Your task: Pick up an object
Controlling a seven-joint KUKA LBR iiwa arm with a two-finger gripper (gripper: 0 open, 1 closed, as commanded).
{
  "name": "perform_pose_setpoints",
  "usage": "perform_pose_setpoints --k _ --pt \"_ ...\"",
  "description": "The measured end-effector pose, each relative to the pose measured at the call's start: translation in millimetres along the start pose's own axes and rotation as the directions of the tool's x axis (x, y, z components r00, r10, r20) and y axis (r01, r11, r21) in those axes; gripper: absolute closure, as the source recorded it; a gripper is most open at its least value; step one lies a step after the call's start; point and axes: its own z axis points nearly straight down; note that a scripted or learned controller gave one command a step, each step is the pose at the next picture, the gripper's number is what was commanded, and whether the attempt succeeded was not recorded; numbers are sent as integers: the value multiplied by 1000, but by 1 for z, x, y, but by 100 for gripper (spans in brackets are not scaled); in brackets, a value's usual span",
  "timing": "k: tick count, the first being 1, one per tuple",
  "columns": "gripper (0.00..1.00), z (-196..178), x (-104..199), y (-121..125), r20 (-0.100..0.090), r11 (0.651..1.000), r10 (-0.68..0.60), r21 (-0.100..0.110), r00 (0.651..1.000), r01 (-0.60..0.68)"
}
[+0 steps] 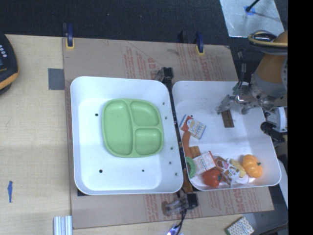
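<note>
My gripper hangs over the upper right part of the right bin, above bare white floor, and nothing is visibly held in it. The objects lie along that bin's near edge and left side. A small printed packet lies to the lower left of the gripper. An orange pumpkin, a red tomato, a red-and-white packet and another small packet crowd the near edge. A brown strip lies along the left wall.
The left bin holds a green divided plate. The grey arm with its orange band comes in from the right over the right bin's far corner. Clamps sit between the bins.
</note>
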Motion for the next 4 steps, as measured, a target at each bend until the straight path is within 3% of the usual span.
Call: perform_pose_setpoints --k 1,2,3,4 --pt "0 1 6 -8 -3 1000 0 5 1000 0" --pt "100 -11 5 -8 -2 1000 -2 5 1000 2" --pt "0 -10 5 -8 -2 1000 -3 6 1000 3" --pt "0 1 17 -22 -2 1000 0 6 1000 0"
